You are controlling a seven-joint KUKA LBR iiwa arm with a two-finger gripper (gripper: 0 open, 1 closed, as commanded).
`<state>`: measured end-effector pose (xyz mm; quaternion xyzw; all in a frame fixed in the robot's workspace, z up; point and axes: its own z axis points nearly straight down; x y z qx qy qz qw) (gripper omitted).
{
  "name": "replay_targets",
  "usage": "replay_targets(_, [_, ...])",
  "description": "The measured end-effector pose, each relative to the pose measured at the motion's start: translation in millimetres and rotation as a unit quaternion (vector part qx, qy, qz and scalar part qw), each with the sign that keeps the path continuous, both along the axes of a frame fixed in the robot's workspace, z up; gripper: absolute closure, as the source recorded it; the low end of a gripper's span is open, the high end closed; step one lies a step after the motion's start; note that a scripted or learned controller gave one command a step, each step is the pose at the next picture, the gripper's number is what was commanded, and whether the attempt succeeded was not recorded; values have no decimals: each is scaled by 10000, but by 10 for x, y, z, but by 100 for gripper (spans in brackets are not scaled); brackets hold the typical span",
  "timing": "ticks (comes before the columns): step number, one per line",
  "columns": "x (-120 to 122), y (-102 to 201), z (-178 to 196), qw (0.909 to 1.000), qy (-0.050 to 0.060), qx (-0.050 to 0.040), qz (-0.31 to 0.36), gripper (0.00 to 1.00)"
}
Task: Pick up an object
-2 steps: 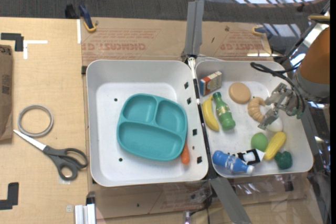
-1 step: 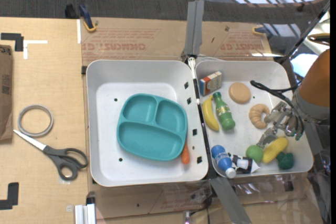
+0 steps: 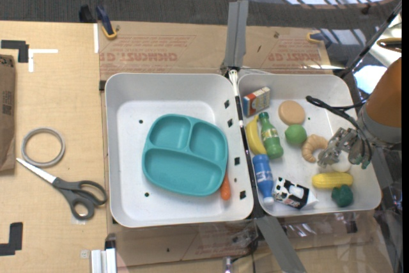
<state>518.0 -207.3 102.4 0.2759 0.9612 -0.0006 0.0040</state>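
The right bin (image 3: 339, 83) holds several toy foods. There is a red and white carton (image 3: 257, 100), a banana (image 3: 254, 136), a green bottle (image 3: 270, 139) and a blue bottle (image 3: 262, 172). Further right lie a tan bun (image 3: 292, 112), a green ball (image 3: 295, 134), a croissant (image 3: 314, 147), a yellow piece (image 3: 332, 180), a dark green piece (image 3: 342, 196) and a cow-patterned carton (image 3: 291, 193). My gripper (image 3: 342, 150) hangs over the bin's right side, just right of the croissant and above the yellow piece. Nothing shows held in it.
The left bin (image 3: 121, 137) holds a teal divided plate (image 3: 185, 155) with a small carrot (image 3: 225, 189) at its lower right edge. On the bench to the left lie scissors (image 3: 70, 190) and a tape ring (image 3: 43, 146). The arm's cables cross the right bin's far right.
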Motion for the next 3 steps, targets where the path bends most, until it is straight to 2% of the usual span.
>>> replay_targets(1, [0,0,0,10000,1,0,0,0])
replay_targets(2, [11,0,93,10000,-14,-4,8,100])
replay_targets(3, [10,1,93,10000,-13,-4,8,0])
